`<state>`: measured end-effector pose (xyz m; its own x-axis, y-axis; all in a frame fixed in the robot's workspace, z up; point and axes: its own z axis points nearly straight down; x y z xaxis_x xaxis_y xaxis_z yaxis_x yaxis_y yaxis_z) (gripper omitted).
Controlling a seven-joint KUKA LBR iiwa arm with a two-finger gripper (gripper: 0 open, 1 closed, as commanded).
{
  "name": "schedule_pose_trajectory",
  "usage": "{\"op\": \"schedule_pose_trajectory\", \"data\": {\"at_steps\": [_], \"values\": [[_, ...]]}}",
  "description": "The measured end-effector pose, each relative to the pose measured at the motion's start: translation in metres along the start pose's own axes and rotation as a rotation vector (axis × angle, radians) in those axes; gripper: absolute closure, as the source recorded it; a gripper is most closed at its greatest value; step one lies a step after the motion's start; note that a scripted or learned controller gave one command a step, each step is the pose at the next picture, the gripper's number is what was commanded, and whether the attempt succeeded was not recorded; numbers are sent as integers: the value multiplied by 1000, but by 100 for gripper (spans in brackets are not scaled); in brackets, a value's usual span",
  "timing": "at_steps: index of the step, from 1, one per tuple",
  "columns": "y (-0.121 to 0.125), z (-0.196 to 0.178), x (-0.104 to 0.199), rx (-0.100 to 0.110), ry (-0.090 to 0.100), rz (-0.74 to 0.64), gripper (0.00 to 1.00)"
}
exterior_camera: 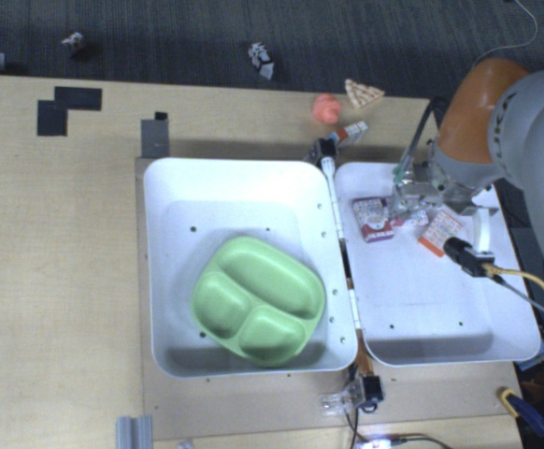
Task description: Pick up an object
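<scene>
The gripper point(412, 195) is hanging low over the upper part of the right bin point(440, 335), just beside a small red and white packet point(373, 219) and an orange and white packet point(437, 232), and I cannot tell if it is released or clenched. The arm point(496, 110) is coming in from the upper right of the frame, while the lower half of this bin is lying open. In the left bin point(225, 181) a green divided tray point(258, 297) is sitting tilted near the lower wall, leaving bare floor toward the upper and left walls.
</scene>
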<state>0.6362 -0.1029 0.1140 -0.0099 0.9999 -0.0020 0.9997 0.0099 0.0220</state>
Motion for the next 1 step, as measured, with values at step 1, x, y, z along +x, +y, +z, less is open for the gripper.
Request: {"op": "schedule_pose_trajectory", "data": {"at_steps": [1], "values": [[36, -129, 121, 15, 5, 4, 100]]}}
